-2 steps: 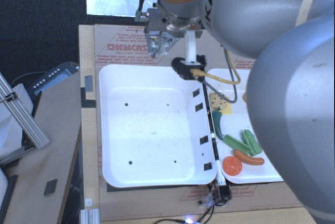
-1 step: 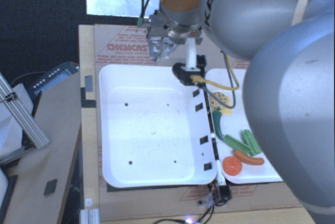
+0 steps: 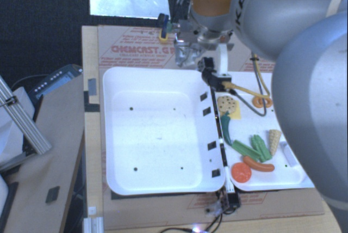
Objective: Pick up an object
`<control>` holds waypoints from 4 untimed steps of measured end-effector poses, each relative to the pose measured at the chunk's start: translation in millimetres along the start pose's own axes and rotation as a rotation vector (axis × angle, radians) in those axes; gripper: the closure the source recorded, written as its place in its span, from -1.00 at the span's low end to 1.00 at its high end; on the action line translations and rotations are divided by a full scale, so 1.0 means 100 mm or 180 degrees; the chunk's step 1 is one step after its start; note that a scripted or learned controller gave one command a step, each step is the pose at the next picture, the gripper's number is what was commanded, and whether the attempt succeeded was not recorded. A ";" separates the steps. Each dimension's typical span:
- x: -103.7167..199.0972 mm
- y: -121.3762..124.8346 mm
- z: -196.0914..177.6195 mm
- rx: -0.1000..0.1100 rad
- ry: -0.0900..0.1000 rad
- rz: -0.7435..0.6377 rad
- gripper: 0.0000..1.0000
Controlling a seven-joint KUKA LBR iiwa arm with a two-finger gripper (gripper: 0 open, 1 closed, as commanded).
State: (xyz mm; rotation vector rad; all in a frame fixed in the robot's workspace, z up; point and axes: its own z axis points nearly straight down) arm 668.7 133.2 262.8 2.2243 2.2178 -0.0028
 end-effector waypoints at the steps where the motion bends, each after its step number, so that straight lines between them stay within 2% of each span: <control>1: 0.43 0.00 -1.71 -0.0069 0.0026 -0.0035 1.00; 2: 0.93 -0.02 -0.87 0.0014 0.0007 -0.0037 1.00; 3: 0.92 -0.01 -0.58 0.0003 0.0004 -0.0025 1.00; 4: 0.63 -0.06 -0.03 0.0008 0.0000 -0.0005 1.00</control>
